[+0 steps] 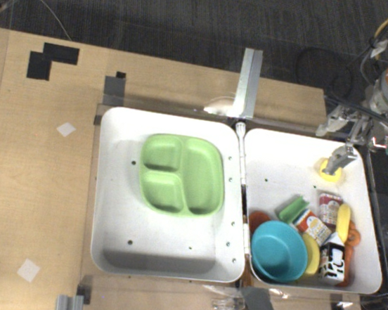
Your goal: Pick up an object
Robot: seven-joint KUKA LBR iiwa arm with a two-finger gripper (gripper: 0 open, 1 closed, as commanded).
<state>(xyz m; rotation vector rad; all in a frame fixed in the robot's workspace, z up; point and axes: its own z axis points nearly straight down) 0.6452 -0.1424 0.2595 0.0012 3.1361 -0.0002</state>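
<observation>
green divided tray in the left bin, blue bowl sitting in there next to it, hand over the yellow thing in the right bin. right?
One thing is off: the blue bowl is not in the left bin. The camera view shows it in the right bin, at the near edge among the clutter. The rest holds: the green divided tray lies in the left bin, and the hand is over the yellow thing in the right bin.

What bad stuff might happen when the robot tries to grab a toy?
The claw sits over a small flat yellow object close to the right white bin's back wall, so it might slip off or bump the rim. The other toys crowd around the blue plastic bowl, so grabbing one there may knock its neighbours.
</observation>
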